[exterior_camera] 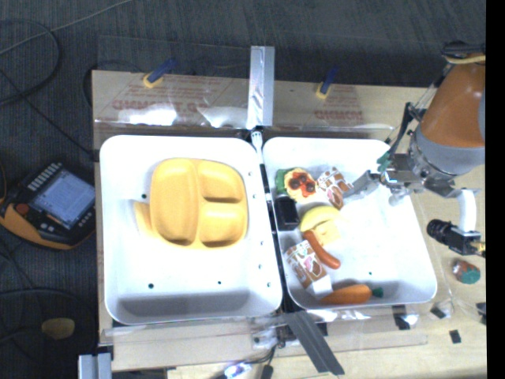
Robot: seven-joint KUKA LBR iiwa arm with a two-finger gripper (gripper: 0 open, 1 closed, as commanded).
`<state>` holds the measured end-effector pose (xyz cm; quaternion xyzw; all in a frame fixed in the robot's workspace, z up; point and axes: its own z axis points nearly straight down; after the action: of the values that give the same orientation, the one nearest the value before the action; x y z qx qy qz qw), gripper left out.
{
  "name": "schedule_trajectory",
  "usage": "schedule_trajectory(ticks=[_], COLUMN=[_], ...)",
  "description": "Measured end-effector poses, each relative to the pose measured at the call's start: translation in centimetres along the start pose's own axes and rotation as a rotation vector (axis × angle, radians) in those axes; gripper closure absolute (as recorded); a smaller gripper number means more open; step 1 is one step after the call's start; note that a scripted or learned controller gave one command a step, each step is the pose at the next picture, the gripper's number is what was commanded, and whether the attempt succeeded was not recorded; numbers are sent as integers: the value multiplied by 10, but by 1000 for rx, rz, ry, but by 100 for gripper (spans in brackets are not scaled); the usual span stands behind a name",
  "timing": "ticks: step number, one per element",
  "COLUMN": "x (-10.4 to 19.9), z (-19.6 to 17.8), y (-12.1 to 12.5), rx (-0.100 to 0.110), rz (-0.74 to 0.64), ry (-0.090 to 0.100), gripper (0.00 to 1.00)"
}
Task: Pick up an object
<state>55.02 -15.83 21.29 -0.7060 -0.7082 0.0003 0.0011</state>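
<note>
At centre-right of the frame, the right bin (410,235) holds small toy foods; the carrot (345,294) by its lower wall looks light, stiff and slick, best pinched across its middle; the gripper (364,183) hovers above, its state impossible to tell.

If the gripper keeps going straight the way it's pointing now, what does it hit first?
The gripper points left and slightly down across the right bin. Most likely it would first meet the small printed carton just ahead of it, though height above the toys is unclear from this slanted view.
</note>
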Motion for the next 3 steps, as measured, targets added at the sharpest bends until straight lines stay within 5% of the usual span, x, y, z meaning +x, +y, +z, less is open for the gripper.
schedule_trajectory(ticks=[1, 2, 3], x=[1, 1, 2], z=[110, 110, 102], y=[56, 56, 56], rx=[-1, 0, 2], rz=[25, 25, 24], ry=[-4, -4, -3], gripper=[0, 0, 100])
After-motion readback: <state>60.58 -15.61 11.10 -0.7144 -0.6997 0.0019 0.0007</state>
